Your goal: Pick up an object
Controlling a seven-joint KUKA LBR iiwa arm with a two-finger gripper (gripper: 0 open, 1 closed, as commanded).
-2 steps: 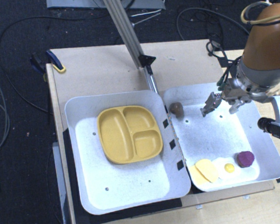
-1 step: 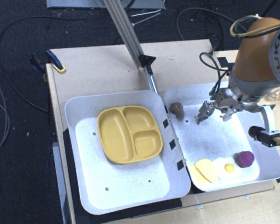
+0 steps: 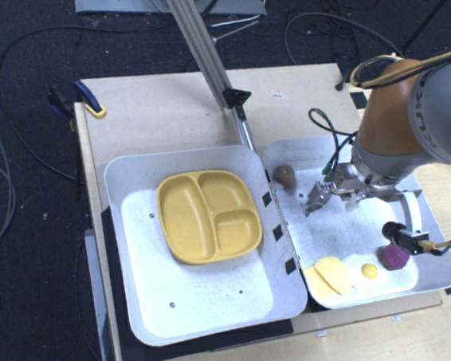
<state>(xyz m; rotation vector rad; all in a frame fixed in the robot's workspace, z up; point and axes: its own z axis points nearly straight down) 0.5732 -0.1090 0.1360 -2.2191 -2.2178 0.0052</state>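
Observation:
In the right bin [image 3: 428,278] lie a brown rounded object [image 3: 284,176] near the far left corner, a pale yellow wedge [image 3: 332,275] and a small yellow ball [image 3: 369,270] at the front, and a purple object [image 3: 394,256] at the front right. My gripper [image 3: 319,199] hangs low over the bin's middle, right of and a little nearer than the brown object, apart from it. I see nothing held in it. The grey arm with its orange band [image 3: 387,118] covers the bin's far right part.
The left bin [image 3: 142,304] holds a yellow divided plate [image 3: 210,215]. A slanted metal pole [image 3: 205,49] rises from the bench behind the bins. Black cables [image 3: 329,137] loop beside the wrist. Bare wooden bench lies behind both bins.

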